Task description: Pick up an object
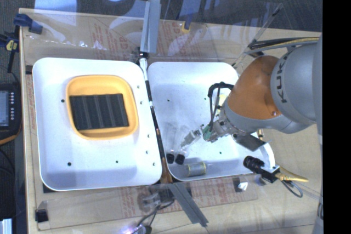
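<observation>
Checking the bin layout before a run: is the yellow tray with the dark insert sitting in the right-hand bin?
No, the yellow tray lies in the left bin.

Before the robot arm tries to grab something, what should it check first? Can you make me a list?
1. Is there something to pick up? Ok: a small brass-coloured cylinder lies near the front edge of the right bin, with a small black piece beside it.
2. Is the gripper above that bin? Ok.
3. Is the gripper right over the cylinder? Not ok: it sits a little further back.
4. Is the gripper carrying anything? Cannot tell.
5. Is the left bin part of this move? Not ok: its yellow tray lies far from the gripper.
</observation>
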